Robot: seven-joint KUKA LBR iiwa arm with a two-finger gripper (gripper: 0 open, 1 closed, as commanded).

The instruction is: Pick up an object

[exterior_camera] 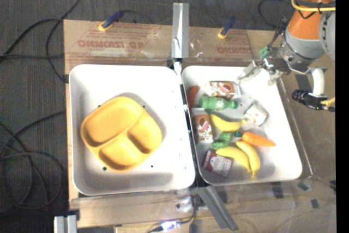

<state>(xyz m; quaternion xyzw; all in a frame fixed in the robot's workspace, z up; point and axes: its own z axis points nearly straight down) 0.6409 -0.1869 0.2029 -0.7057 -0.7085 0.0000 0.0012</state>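
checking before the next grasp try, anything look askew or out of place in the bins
Mostly fine. The yellow divided tray sits skewed in the left bin. The right bin holds a loose jumble: green bottle, carrot and bananas lying crisscross. Nothing spilled.

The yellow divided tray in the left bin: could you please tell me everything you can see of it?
The yellow divided tray looks like smooth moulded plastic with rounded corners. Raised ridges split it into three compartments, one long along its upper-left side and two smaller ones at its lower right, all bare. It lies flat, open side up, turned at a slant to the walls of the left bin, resting on that bin's floor a little left of centre. Nothing else touches it.
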